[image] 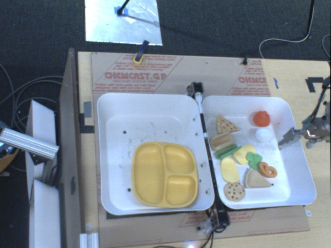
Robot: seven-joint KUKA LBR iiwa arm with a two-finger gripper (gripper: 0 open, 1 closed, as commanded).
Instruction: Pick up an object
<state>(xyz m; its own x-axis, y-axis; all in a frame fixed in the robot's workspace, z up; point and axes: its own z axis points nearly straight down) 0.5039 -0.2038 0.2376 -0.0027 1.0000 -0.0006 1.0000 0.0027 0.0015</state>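
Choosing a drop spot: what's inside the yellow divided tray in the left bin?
The yellow tray shows three compartments, all bare plastic, with no toy food in them. It covers the left bin's floor beneath it, so that patch can't be checked.

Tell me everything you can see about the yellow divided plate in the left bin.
The yellow plate is a rounded-square tray with three compartments, one long on its left and two smaller on its right. It looks like matte plastic. It lies flat, right side up, on the floor of the left bin, toward the near wall. Nothing sits in it.
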